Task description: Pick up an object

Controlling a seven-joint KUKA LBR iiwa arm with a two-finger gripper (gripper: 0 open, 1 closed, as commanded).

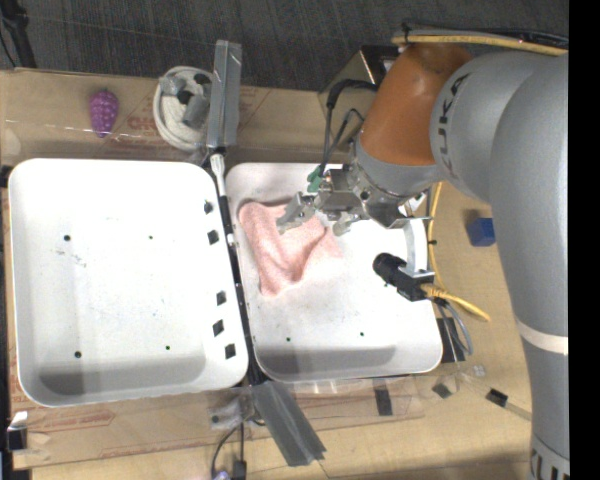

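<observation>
Pink cloth point(275, 250): lies crumpled in the upper left part of the right bin point(330, 360), close to the wall it shares with the other bin; its upper right edge runs up under the gripper.
Gripper point(318, 214): low over the cloth's upper right corner, touching or just above it; the view does not settle how wide it is open or whether it has hold of the cloth.
Arm point(500, 118): reaches in from the right, bent down over the far side of the right bin, with the orange band point(410, 108) just above the wrist.
Left bin point(110, 288): white, set edge to edge with the right bin.
Bench beyond the bins: a small purple object point(103, 111) at the far left and a white coil point(178, 106) beside it.
</observation>
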